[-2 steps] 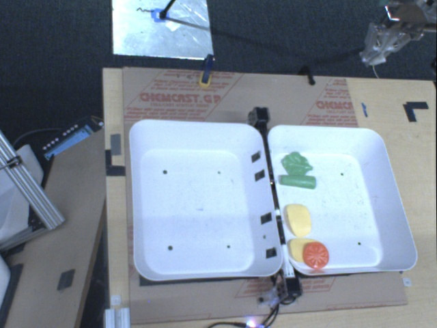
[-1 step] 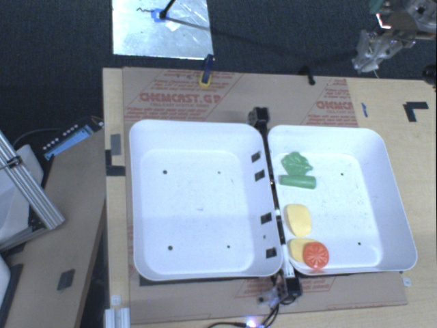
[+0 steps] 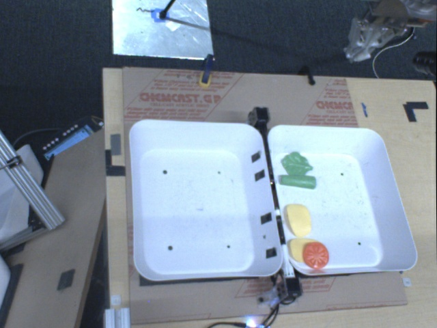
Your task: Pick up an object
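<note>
1. Camera view: gripper sits top right, well off both bins; can't tell the jaws' state.
2. Green piece, yellow piece and red piece hug the right bin left wall.
3. Risk: jaws hit the wall or nip two pieces, since red overlaps another yellow.

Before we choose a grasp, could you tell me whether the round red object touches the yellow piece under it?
Touching: the camera view shows the round red object overlapping the yellow piece, no gap.
</note>
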{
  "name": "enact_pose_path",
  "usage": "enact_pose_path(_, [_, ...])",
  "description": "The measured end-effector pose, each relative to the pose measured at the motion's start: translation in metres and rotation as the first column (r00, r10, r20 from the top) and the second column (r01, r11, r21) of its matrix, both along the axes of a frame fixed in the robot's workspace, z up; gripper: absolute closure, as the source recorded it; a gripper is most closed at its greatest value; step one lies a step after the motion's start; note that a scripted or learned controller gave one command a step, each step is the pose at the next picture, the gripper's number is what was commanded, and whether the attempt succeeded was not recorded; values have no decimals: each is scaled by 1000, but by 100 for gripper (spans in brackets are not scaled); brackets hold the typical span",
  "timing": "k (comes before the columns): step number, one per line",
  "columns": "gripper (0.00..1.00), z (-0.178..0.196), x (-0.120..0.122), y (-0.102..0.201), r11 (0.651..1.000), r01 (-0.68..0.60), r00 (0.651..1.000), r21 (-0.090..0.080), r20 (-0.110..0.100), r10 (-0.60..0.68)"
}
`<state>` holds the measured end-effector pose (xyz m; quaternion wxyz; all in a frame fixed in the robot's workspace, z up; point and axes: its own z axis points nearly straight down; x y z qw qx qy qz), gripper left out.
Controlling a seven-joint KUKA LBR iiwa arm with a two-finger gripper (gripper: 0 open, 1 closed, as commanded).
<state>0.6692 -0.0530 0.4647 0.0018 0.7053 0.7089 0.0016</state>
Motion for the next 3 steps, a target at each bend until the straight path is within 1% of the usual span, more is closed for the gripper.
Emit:
enact_pose_path(1, [100,-2,0,20,1000,0,1000,0,-2,0])
enact_pose_path(2, [100,-13,-1,35,1000,0,1000,0,-2,0])
enact_pose_path(3, [100,-10,-2,50,1000,0,1000,0,-2,0])
